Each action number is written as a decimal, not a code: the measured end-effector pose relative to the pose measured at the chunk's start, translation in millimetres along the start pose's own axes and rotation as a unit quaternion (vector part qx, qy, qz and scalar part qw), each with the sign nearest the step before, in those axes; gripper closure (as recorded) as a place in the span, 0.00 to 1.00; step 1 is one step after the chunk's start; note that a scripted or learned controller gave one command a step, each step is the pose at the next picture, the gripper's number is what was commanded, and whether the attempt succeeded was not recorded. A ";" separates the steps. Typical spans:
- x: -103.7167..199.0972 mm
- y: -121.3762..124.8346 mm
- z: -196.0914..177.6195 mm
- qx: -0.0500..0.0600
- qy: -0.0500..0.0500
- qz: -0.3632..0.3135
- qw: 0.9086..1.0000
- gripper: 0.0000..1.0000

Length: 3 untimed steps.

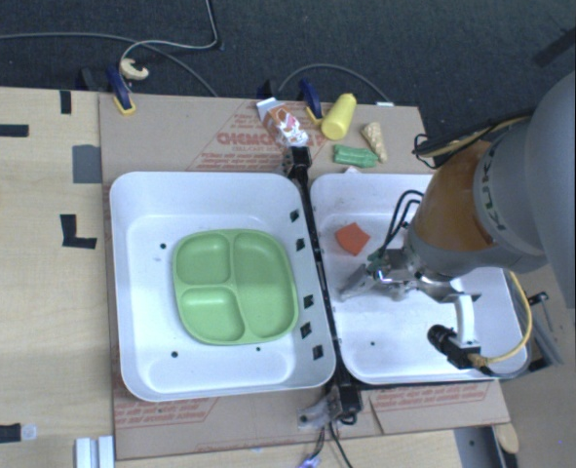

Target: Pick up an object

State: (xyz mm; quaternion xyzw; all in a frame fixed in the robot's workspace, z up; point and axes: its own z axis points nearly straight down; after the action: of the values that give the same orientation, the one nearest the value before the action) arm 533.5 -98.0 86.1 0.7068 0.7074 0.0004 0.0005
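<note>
Bench first: the two shallow white plastic bins sit side by side, and we see the grey arm with its orange band point(463, 203) reaching into the right bin point(404, 354), where the two-finger gripper point(361, 279) hangs low over the smooth floor with its metal fingers spread apart and nothing between them. Beyond the divider, well away from the gripper, the left bin point(141, 261) carries a glossy green plastic plate with three compartments point(236, 287). Just above and beside the fingertips lies the small orange block point(352, 238), flat-faced and matte. We judge it the nearest target; we would shift the gripper over it, straddle its parallel faces, and descend squarely before closing, since the slick floor could let it skid.
</note>
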 end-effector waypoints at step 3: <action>-1.0 102.9 0.5 -0.001 -0.001 0.000 1.000 0.00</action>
State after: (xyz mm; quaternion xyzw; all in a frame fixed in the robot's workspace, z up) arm 636.3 -98.9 85.7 0.7065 0.7077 0.0003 0.0013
